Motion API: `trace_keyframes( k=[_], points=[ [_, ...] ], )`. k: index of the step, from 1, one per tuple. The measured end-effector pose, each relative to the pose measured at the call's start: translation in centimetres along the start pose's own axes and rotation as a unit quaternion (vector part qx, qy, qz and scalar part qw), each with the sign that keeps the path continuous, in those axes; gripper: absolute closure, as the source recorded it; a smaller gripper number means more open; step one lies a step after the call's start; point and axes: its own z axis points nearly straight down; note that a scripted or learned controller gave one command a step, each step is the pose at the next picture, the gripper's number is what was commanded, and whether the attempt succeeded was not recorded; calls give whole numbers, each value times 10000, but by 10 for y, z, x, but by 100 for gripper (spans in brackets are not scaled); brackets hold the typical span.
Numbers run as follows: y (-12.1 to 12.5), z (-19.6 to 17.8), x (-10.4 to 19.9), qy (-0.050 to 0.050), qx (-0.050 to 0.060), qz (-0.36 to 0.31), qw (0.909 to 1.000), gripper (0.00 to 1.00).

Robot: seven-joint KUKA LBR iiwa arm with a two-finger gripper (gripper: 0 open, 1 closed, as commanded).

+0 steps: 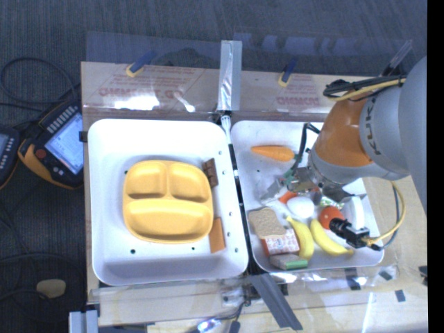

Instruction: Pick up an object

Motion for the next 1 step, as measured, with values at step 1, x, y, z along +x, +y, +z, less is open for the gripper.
trace_keyframes(
  k=[1],
  points=[
    [2, -8, 0, 8, -3, -7, 10000, 100]
  ],
)
